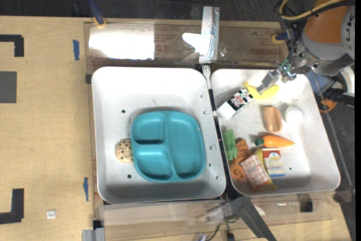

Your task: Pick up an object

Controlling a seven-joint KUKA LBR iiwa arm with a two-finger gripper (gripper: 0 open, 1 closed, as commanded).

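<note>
Arm over the right bin's far edge, a yellow piece at its tip

The gripper sits by the far edge of the right bin, and a yellow object hangs just below it; whether the jaws are closed on it I cannot tell. Beside it lies a small white carton with print too small to read. Toward the near edge lie a carrot, a green piece and printed packets, lettering illegible. The left bin holds a teal divided tray with a cookie at its left side
</note>
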